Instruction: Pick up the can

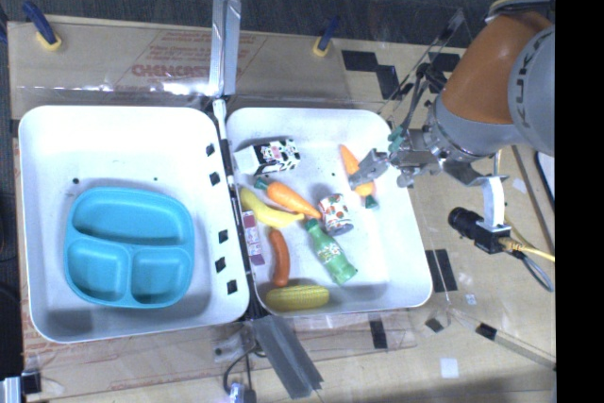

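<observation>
**Can crowded among toy food in the right bin**

The can [336, 213] lies near the middle of the right bin [401, 231]. A green bottle [331, 256] touches it at 6 o'clock, a carrot [291, 198] lies at 9 o'clock, a banana [267, 210] just beyond. The gripper [370, 168] hovers at the can's 1 o'clock, beside a small orange piece [350, 159]; whether its fingers are parted cannot be told. A blue tray [130, 246] sits in the left bin [38, 203].
</observation>
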